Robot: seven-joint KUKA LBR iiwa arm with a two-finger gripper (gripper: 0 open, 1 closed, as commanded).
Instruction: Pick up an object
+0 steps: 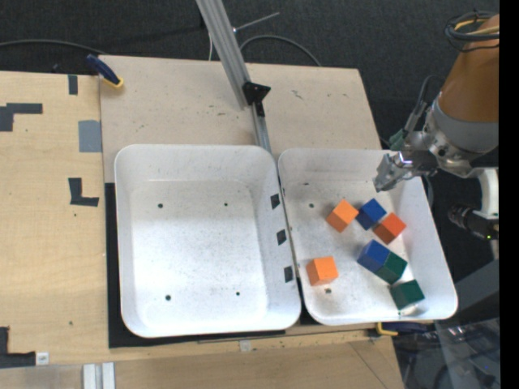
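Observation:
Several small cubes lie in the right bin [324, 167]. An orange cube [343, 215], a blue cube [372, 211] and a red-orange cube [390, 227] cluster near the bin's middle right. Below them sit a larger blue cube [374, 255], a dark green cube [395, 267] and another green cube [406, 293] by the lower right corner. A lone orange cube [323, 270] rests toward the bin's front left. My gripper [388, 173] hangs over the bin's upper right part, just above the blue cube. Nothing shows between its fingers.
The left bin [130, 168] lies beside the right one, with a shared raised rim between them. A slanted metal rail [227, 39] runs down to the bins' back edge. A blue and yellow tool [105, 70] lies on the bench at the back left.

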